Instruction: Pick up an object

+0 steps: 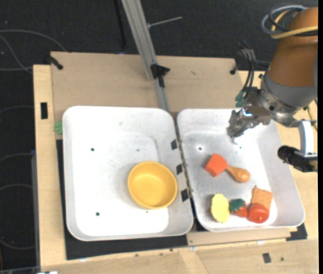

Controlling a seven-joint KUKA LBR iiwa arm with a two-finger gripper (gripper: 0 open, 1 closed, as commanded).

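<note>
Gripper [236,129] state unclear, holding nothing; orange block [215,165] sits just below-left, so descend centered, avoiding the drumstick [237,173].

Robot lab — bench [115,79], loose cables [1,50]

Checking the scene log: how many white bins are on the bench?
2. The left bin holds a yellow bowl; the right bin holds several small toy foods, with the gripper above its far end.
</note>
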